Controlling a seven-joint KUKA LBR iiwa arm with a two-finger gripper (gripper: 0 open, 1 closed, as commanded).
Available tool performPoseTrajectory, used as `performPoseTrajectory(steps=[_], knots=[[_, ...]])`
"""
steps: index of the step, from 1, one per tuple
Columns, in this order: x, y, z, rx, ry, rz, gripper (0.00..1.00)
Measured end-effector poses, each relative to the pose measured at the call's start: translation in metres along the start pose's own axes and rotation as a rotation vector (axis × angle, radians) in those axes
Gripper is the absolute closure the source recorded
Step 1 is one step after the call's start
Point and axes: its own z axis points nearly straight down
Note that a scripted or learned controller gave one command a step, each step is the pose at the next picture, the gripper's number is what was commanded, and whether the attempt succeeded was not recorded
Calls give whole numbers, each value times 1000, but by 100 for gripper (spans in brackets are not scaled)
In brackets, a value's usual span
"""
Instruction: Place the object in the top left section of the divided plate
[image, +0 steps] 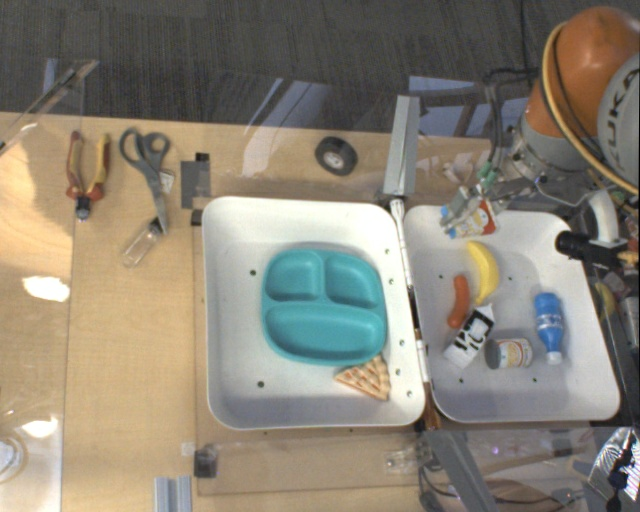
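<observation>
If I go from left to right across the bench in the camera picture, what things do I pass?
Red pliers → scissors → teal divided plate → waffle piece → hot dog → banana → blue bottle.

A teal divided plate (324, 318) lies flat in the left bin (230, 300).

Off to the far side from my fingers, the wooden bench (120, 330) lies bare and pale, with glare patches along its edge. Dark grey carpet (250, 40) runs beyond it. A metal post (403, 145) stands just beside me.
</observation>
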Motion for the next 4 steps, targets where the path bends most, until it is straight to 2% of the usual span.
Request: performPoseTrajectory(steps=[1, 2, 3, 4], knots=[[92, 14, 29, 3, 2, 43, 100], [157, 21, 58, 2, 3, -68, 100], [208, 56, 71, 4, 3, -36, 100], [208, 56, 70, 3, 3, -35, 0]])
